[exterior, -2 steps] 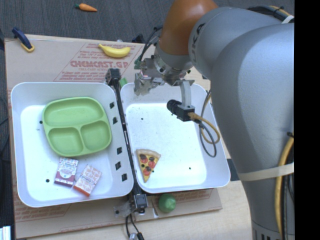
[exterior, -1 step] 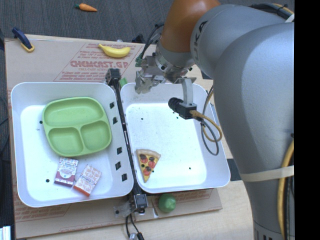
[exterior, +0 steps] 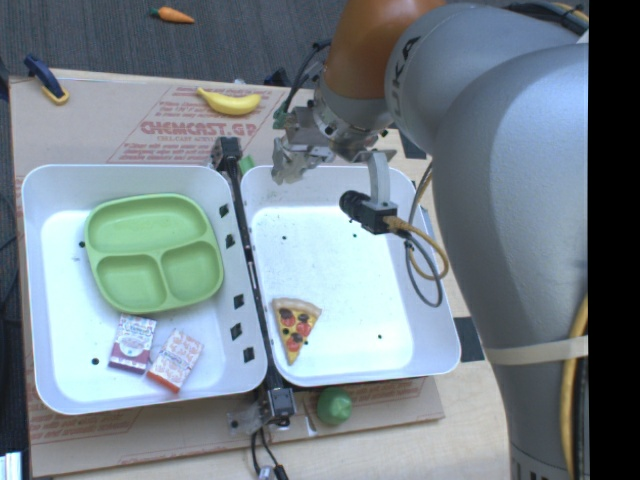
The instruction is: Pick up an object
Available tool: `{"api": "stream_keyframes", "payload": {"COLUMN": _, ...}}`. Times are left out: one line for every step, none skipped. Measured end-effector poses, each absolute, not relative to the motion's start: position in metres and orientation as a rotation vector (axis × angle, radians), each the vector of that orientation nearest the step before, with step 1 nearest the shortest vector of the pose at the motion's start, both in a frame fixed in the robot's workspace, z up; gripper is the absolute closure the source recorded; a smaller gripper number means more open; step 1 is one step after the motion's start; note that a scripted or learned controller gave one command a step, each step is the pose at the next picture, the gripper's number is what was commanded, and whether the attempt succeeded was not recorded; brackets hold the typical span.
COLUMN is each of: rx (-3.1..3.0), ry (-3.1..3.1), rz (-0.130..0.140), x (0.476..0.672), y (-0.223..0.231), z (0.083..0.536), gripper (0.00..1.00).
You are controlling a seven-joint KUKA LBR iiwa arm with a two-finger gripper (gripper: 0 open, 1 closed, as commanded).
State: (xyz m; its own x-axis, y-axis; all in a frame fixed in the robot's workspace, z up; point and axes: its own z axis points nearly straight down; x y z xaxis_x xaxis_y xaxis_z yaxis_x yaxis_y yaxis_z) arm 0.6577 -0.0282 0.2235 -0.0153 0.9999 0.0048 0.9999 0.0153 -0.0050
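Observation:
My gripper (exterior: 289, 160) hangs over the back left corner of the right bin (exterior: 420, 298), below the orange-banded wrist. A toy pizza slice (exterior: 295, 328) lies near that bin's front left, well away from the gripper. In the left bin (exterior: 40, 268) a green divided plate (exterior: 152, 250) sits at the back. Two small red-and-white packets (exterior: 133, 343) (exterior: 175, 360) lie side by side in front of the plate.
A yellow banana (exterior: 230, 99) lies on the cardboard behind the bins. A green ball (exterior: 335, 405) sits in front of the right bin. A carrot (exterior: 173, 14) and a blue-and-yellow tool (exterior: 45, 78) lie at the far back left. The arm's cable (exterior: 425, 258) loops over the right bin's right side.

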Motion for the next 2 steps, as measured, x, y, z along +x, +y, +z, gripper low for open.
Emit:
{"api": "stream_keyframes", "payload": {"rx": -2.195, "ry": -2.236, "rz": 0.000, "x": 0.658, "y": -0.028, "z": 0.234, "gripper": 1.00}}
{"api": "stream_keyframes", "payload": {"rx": -2.189, "ry": -2.240, "rz": 0.001, "x": 0.658, "y": -0.027, "z": 0.244, "gripper": 1.00}}
